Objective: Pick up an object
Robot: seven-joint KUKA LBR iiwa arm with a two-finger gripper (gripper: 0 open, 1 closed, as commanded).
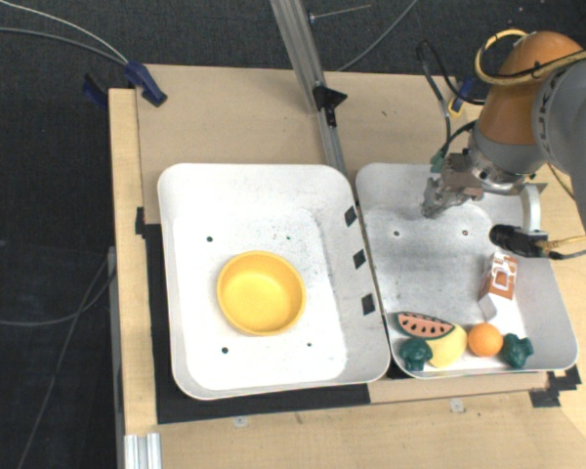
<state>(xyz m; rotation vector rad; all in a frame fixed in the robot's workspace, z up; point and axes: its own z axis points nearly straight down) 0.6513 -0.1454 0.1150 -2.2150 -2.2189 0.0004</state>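
My gripper (pixel 436 201) hangs over the far part of the right bin (pixel 420 262), with nothing seen between its fingers. Along that bin's near edge lie a watermelon slice (pixel 426 324), a green broccoli piece (pixel 416 354), a yellow lemon-like fruit (pixel 449 348), an orange (pixel 484 340) and another green piece (pixel 516 350). A small orange-and-white carton (pixel 501 277) lies at the bin's right side. In the left bin (pixel 195 213) sits a yellow bowl (pixel 261 292). All these objects are well clear of the gripper.
A slanted metal pole (pixel 308 66) runs from the top down to the gap between the bins. Black clips (pixel 359 258) sit along the divide. A black part with cable (pixel 520 239) sticks out at the right bin's edge. Cables trail beyond the bench.
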